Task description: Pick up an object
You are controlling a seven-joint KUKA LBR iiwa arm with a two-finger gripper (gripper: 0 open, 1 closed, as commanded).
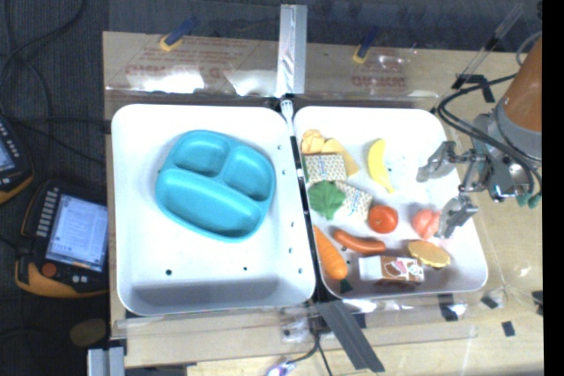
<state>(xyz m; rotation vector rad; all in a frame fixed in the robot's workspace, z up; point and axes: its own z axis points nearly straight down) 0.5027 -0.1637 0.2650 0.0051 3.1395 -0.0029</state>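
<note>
End effector spread wide over the right bin's right side, one finger farther, the other nearer, nothing between them. Near finger just beside a small red-orange piece, contact unclear. Left of that, a red tomato; farther, a yellow banana. Nearer, a burger-like bun, a sausage, a carrot. Over in the left bin, a blue divided plate.
</note>
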